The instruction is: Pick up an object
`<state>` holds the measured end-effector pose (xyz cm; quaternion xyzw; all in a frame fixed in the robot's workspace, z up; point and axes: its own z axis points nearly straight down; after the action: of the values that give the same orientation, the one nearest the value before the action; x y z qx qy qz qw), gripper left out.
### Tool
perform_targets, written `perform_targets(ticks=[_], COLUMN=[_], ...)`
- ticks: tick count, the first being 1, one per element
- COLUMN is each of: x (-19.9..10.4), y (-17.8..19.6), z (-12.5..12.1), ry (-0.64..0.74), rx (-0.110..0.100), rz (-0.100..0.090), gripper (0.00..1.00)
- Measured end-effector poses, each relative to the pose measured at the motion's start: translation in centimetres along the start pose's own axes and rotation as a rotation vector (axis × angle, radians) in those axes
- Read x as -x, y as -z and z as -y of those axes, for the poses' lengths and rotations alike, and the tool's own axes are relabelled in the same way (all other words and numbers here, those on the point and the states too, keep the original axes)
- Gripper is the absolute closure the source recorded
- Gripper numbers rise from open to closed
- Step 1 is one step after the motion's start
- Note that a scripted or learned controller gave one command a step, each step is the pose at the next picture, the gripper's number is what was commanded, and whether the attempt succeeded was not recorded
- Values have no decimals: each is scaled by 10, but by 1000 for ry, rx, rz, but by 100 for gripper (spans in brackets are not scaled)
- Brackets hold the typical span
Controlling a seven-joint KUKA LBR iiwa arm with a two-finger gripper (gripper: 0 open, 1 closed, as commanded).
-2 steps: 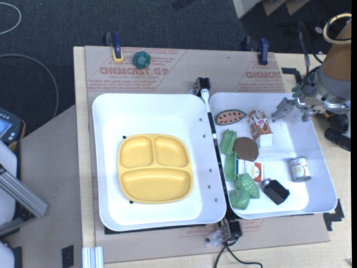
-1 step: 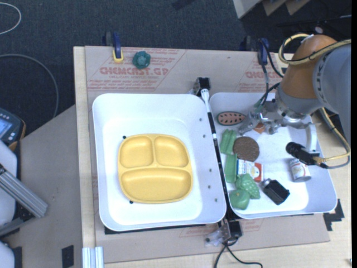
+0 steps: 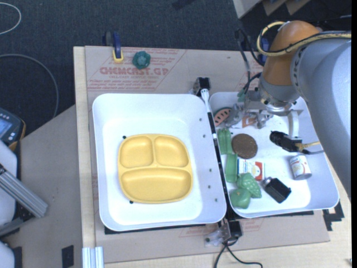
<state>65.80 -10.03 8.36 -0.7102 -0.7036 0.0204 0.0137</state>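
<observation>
Dark carpet floor around; cardboard-covered worktop (image 3: 139,71) bears two white bins side by side.

Left bin (image 3: 111,116): one yellow divided tray (image 3: 155,168), lying flat near the middle.

Right bin (image 3: 318,188): all the loose items sit here, crowded along the side next to the left bin.
- Brown disc (image 3: 244,145), flat, near the bin's middle.
- Green strip (image 3: 224,141), just beside the disc, along the bin wall.
- Red-and-white box (image 3: 251,168), just nearer the camera than the disc.
- Green lumpy toy (image 3: 245,186), touching the box on its near side.
- Black block (image 3: 277,190), just beside the toy.
- Small can (image 3: 300,166), on its side, apart from the cluster.
- Round red-striped item (image 3: 222,115), in the far corner.

End effector (image 3: 252,116) is over the far end of the right bin, between the striped item and the disc. Open or closed: cannot tell; nothing seen held.

On the cardboard beyond the bins: teal knob (image 3: 141,58), blue-and-yellow clamp (image 3: 116,46).
</observation>
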Motion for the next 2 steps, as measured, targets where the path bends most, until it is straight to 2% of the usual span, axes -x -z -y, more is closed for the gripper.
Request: perform_targets(ticks=[1,2], x=[-71,42], y=[104,88], z=[87,61], ry=[15,1], rx=[50,52], rz=[-14,-4], gripper=[0,0])
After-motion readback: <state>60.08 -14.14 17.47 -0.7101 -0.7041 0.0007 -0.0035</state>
